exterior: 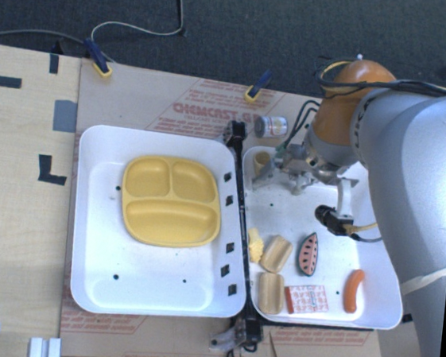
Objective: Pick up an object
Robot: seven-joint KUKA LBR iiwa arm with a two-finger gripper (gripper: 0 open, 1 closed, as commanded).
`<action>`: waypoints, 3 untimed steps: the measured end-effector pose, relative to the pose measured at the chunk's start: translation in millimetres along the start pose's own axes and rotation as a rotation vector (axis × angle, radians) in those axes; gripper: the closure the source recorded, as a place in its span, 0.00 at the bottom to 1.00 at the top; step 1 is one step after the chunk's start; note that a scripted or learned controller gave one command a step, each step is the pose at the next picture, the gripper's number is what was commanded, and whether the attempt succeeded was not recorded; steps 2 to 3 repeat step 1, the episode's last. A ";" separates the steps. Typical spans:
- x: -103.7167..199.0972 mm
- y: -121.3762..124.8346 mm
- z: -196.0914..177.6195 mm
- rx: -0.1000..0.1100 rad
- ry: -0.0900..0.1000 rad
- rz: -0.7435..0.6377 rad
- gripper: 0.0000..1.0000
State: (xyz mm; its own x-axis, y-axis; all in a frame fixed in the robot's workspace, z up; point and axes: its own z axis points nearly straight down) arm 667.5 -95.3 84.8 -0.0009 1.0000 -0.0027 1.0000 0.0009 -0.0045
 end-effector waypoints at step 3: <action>0.1 0.2 -9.7 -0.001 0.000 -0.001 1.00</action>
